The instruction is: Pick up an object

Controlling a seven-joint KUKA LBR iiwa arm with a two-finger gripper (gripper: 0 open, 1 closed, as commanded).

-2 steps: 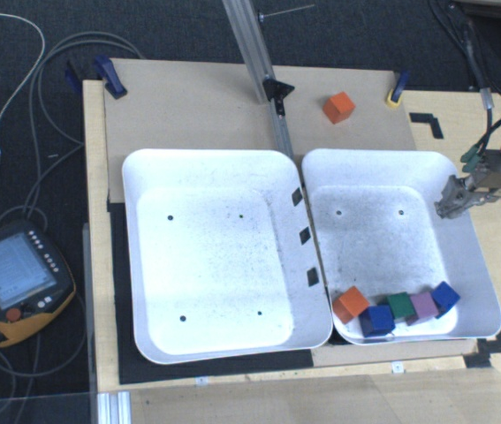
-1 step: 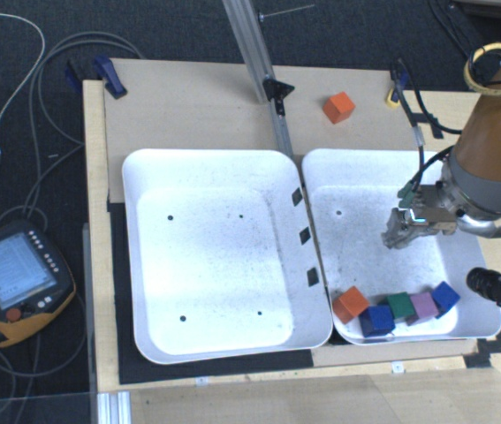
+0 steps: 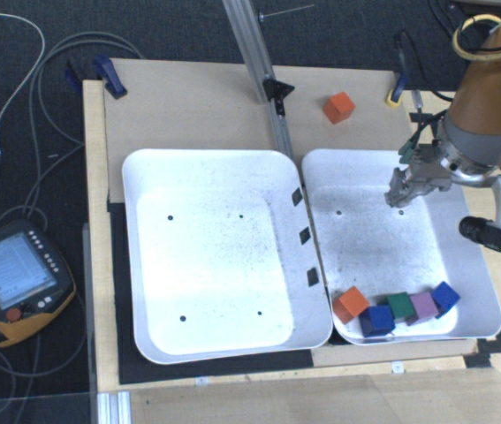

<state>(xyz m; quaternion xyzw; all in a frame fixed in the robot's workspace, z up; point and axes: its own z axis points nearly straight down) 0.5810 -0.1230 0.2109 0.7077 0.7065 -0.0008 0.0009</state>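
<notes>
Camera view: slanted look down on a counter [image 3: 188, 95] of pale wood that carries two shallow white bins side by side.
Arm: grey KUKA arm [image 3: 489, 104] with an orange band, reaching in from the right edge over the right bin [image 3: 365, 237].
Hand: hand [image 3: 402, 194] hangs above the far part of the right bin; whether it is released or clenched cannot be told, and nothing shows in its grasp.
Task objects: five blocks sit in a row along the near edge of the right bin: orange block [image 3: 351, 303], dark blue block [image 3: 377, 320], green block [image 3: 400, 306], purple block [image 3: 423, 305], blue block [image 3: 444, 296]. They lie close together, some touching.
Stray object: a second orange cube [image 3: 339, 107] rests on the bare counter beyond the right bin, near the far edge.
Left bin: left bin [image 3: 215, 254], white with fine dark speckling.
Step in hand (judgement): approach, well apart from the row. A clean pick likely calls for an end block, orange or blue, since the middle ones leave little room beside them; the bin's near wall may also crowd the descent.
Surface: an aluminium rail [image 3: 250, 42] runs from the far edge to the gap between the bins; blue clamps [image 3: 109, 76] hold the counter's far corners.
Room: dark carpet, loose cables, and a teach pendant [image 3: 16, 281] on the floor to the left.
</notes>
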